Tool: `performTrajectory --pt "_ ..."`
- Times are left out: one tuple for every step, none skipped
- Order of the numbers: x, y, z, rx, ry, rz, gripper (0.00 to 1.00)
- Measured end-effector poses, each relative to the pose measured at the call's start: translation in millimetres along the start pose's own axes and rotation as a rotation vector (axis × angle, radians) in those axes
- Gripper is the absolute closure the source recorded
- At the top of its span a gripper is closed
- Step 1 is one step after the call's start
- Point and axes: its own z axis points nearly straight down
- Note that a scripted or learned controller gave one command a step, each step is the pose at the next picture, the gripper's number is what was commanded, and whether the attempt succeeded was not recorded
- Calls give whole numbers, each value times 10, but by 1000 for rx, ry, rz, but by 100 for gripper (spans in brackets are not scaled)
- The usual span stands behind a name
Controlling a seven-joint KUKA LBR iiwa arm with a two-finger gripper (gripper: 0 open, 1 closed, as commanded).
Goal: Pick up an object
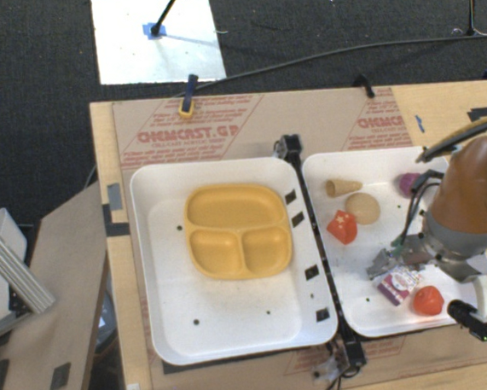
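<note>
My gripper (385,264) hangs low in the right bin (357,307), just above and to the left of a purple-and-white packet (399,285). A red tomato-like ball (428,301) lies next to the packet, to the right and nearer the front. Further back are a red strawberry-like piece (342,226), a tan round bun (364,207), a small cone (340,187) and a purple object (409,184), partly hidden by the arm. The grey arm with its orange band (479,188) covers the bin's right side.
The left bin (170,325) holds a yellow three-compartment tray (237,231). A black divider with clips (312,235) runs between the bins. Cables cross the bench behind, and a metal rail (10,264) stands at the far left.
</note>
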Motion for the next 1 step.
performTrajectory --pt "-2 13 -122 -4 -1 -1 100"
